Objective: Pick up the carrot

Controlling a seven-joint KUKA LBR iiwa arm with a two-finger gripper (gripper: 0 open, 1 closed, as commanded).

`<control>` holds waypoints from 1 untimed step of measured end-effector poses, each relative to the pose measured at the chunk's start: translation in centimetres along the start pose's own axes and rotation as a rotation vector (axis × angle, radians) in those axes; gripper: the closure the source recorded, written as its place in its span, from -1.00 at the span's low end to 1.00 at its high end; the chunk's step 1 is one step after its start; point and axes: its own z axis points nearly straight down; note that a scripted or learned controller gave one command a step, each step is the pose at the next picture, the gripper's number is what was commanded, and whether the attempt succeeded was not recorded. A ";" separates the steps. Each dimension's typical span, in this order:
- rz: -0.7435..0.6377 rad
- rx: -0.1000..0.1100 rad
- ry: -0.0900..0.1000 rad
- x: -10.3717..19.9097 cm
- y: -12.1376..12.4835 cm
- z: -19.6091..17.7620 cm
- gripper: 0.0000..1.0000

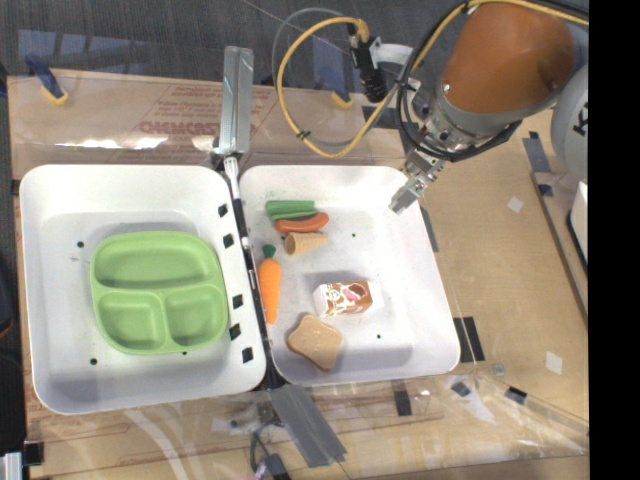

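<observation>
Move the gripper, whose fingers' spacing cannot be told, from the right bin's far right edge to the carrot lying against its left wall, descending clear of the wall.

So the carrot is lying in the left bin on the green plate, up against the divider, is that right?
Not quite. The carrot lies in the right bin, not the left one, and not on the green plate, which sits alone in the left bin. It does lie against the divider side, as the camera view shows.
</observation>
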 end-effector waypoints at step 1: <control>-0.002 -0.001 -0.004 -0.1 -0.1 -1.0 1.00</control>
